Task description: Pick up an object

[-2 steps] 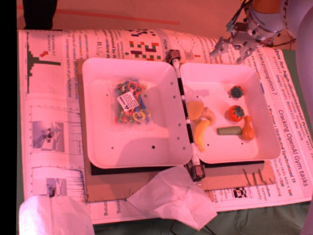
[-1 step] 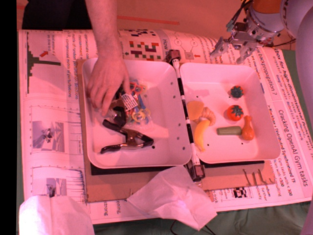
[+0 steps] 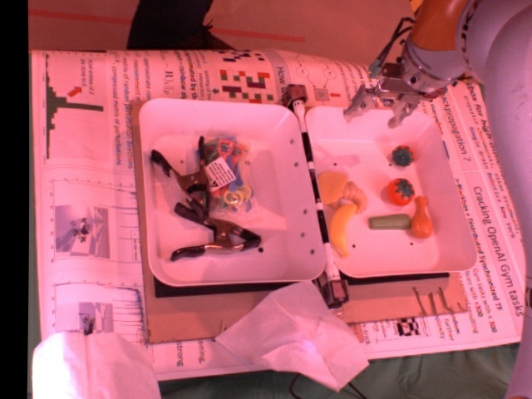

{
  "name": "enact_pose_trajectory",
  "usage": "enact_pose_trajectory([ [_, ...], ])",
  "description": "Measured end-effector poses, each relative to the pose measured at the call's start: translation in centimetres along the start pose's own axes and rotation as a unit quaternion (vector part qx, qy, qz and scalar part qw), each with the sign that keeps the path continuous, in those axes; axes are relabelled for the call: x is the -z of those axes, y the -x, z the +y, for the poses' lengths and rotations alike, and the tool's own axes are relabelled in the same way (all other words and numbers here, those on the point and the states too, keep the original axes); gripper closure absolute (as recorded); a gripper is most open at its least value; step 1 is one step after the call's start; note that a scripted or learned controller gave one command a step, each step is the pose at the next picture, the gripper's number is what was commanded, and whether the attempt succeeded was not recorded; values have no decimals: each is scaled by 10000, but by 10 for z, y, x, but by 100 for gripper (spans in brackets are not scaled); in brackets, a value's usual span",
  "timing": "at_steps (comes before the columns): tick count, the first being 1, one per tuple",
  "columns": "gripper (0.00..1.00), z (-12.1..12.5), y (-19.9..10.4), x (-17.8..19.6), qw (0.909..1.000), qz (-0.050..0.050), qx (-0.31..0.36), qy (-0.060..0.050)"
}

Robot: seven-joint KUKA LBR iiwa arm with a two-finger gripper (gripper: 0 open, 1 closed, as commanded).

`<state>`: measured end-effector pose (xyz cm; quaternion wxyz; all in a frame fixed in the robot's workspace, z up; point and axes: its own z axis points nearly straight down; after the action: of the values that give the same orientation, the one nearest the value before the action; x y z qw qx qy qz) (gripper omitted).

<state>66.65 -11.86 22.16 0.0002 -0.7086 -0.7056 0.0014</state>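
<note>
Overhead, two white bins side by side on a bench papered with printed sheets. Left bin [image 3: 158, 119]: black clamps [image 3: 204, 214] sprawled across the middle, a clear bag of coloured rings [image 3: 226, 177] lying over them. Right bin [image 3: 440, 256]: banana [image 3: 342, 227] near the left wall, touching a pale yellow piece [image 3: 331, 185] and a small tan lump [image 3: 356, 194] just beyond it. Further right, a tomato [image 3: 399, 191], with a green pickle [image 3: 389, 221] just nearer and an orange gourd [image 3: 421, 219] to the pickle's right, close by. Apart from these, toward the far side, a small dark-green and orange fruit [image 3: 403, 155]. Crumpled tissue [image 3: 291, 331] at the near edge of the bench, another wad [image 3: 91, 364] at the near left corner.

Reaching in from the far right, grey arm [image 3: 499, 65] with orange band [image 3: 445, 11] above the wrist. Gripper [image 3: 378, 110] poised over the far rim of the right bin, pointing down and left, fingers spread apart with nothing between them. Nearest item below: the small green fruit, a little nearer and to the right, untouched. Nothing standing between gripper and the far part of the bin floor; fruit cluster well nearer.
</note>
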Motion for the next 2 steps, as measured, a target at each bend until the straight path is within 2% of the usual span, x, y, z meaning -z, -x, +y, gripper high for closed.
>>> enact_pose_trajectory([
  [2, 0, -16, 0, -105, 10000, -1, 0, -9],
])
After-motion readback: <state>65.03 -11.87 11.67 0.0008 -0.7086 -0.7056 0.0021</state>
